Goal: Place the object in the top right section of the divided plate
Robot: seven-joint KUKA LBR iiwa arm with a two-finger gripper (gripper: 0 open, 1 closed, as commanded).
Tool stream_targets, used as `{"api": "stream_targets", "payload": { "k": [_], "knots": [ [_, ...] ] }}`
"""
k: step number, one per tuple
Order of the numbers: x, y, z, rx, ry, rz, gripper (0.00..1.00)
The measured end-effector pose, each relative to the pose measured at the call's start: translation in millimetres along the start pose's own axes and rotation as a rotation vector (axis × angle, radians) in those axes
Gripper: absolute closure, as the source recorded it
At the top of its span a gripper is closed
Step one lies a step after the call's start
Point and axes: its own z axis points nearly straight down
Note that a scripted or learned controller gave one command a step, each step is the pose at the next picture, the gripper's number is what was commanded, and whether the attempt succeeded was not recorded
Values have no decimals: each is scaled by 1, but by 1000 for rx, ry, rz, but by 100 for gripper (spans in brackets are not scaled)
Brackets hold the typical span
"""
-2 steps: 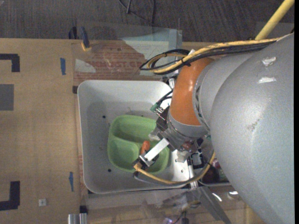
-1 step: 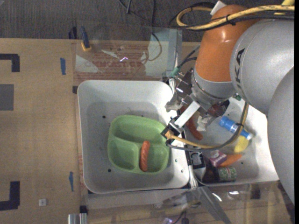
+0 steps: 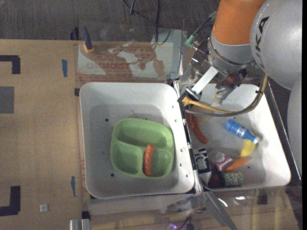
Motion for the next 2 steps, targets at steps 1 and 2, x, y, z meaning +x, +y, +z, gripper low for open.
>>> {"api": "stream_targets", "payload": {
  "k": [1, 2],
  "knots": [
    [27, -1, 47, 2, -1, -204, 0],
    [19, 11, -45, -1, 1, -216, 0]
  ]
}}
